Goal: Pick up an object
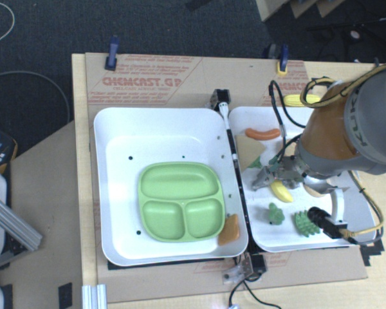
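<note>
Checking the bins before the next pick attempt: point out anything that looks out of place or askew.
One thing stands out: an orange-brown piece in the left bin lies outside the green divided tray, wedged against the bin's right wall by the tray's corner. The hot dog, banana and two green items lie loose in the right bin, nothing spilled.

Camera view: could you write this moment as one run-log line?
arm: over right bin | gripper: beside banana | hold: none seen | left bin: green tray
</note>
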Robot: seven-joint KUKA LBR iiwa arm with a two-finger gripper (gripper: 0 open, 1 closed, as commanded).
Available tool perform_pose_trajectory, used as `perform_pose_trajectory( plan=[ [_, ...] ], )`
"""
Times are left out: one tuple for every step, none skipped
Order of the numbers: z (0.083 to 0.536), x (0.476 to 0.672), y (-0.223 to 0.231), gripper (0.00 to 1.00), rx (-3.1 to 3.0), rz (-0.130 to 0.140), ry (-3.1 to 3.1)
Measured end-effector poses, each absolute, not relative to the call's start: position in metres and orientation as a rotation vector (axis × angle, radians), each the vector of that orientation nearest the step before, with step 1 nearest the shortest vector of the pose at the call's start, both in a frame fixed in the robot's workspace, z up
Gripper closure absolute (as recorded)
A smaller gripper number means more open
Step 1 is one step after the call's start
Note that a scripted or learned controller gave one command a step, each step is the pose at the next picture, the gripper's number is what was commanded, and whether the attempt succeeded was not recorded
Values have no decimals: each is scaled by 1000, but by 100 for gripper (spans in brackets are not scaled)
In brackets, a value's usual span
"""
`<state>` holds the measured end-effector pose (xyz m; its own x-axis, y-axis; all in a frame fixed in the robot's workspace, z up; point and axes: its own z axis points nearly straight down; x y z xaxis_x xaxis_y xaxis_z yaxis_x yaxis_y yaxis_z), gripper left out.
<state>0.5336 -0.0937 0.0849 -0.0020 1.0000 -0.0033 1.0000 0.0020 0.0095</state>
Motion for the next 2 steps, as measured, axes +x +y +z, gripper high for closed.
perform_pose_trajectory(
  plan=[
    [95, 530, -93, 100, 2220, 1, 2219],
    [217, 494, -17, 100, 2215, 4, 2226]
  ],
)
